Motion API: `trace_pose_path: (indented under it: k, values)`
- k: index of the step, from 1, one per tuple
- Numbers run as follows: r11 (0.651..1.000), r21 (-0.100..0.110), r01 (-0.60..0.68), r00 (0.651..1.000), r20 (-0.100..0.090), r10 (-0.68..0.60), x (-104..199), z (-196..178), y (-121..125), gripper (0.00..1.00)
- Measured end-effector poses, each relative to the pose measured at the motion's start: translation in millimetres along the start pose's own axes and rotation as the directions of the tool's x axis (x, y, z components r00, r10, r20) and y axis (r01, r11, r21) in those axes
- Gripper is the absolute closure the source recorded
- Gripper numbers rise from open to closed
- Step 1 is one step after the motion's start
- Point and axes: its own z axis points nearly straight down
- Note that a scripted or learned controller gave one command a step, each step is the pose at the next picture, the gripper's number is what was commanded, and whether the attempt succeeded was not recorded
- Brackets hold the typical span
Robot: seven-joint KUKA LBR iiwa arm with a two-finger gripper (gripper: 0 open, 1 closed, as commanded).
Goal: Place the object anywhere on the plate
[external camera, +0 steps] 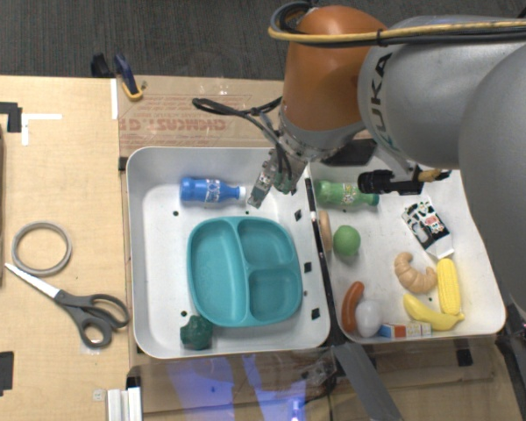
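A teal divided plate (244,270) lies in the left bin (149,261), with nothing on it. My gripper (267,187) hangs over the back right part of that bin, just above the plate's far rim and to the right of a blue bottle (206,191) lying on its side. I see nothing in it. A dark green lump (195,333) sits at the plate's near left corner. The grey arm and its orange band cover the back of the right bin.
The right bin (473,235) holds a green bottle (346,194), a green ball (346,241), a croissant (415,272), corn (447,286), a banana (430,314) and a printed packet (425,224). Scissors (79,305) and a tape roll (41,246) lie on the bench, left.
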Motion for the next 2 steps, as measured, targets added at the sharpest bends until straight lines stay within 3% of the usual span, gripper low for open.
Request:
trace_pose_path:
  k: [1, 2]
  values:
    - [0.999, 0.000, 0.039, 0.999, 0.000, -0.039, 83.5, -41.5, -18.7, 1.00]
    - [0.990, 0.000, 0.144, 0.990, 0.000, -0.144, 108.1, -33.5, -75.5, 1.00]
